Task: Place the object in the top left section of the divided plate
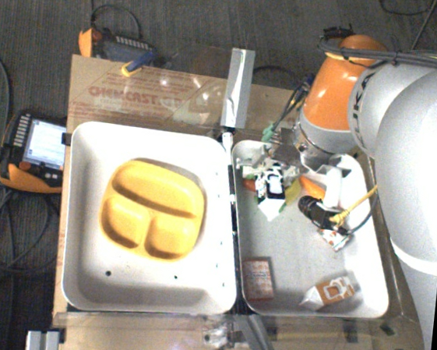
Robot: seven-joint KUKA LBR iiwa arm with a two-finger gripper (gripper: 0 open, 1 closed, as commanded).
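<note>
The yellow moulded divided plate (153,208) in the left white bin (74,271) holds nothing. The gripper (274,178) is low in the right white bin (362,292) among cluttered objects; placement remains undone.
</note>
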